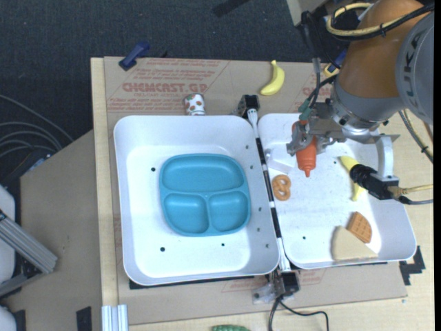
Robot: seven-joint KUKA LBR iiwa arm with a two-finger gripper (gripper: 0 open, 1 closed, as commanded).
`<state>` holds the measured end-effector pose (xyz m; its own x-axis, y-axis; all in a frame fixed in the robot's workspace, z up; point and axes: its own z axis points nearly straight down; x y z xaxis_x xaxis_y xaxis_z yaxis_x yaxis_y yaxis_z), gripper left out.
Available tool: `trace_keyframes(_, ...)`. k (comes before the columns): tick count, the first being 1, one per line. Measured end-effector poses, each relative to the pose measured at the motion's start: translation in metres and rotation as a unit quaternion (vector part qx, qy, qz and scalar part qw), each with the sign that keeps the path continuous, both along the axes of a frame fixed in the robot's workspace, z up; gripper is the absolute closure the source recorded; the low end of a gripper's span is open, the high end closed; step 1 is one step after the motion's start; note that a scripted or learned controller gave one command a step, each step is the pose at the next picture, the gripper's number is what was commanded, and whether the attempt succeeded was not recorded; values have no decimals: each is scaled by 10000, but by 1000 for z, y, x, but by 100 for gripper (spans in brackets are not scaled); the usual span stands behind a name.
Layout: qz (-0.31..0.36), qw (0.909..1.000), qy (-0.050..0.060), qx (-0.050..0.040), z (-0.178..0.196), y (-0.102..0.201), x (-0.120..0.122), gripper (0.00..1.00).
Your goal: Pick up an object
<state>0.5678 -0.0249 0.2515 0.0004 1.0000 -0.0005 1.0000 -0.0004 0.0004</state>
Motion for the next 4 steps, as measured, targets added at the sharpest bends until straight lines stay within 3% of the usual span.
trace_keyframes(1, -2, 10000, 18, 5, 14, -34, -46, 100)
trace_keyframes(2, 4, 10000, 19, 8, 11, 24, -89, 100)
trace_keyframes(3, 0, 10000, -2, -2, 13, -8, -61, 100)
trace_keyframes(4, 3, 10000, 20, 8, 12, 17, -89, 100)
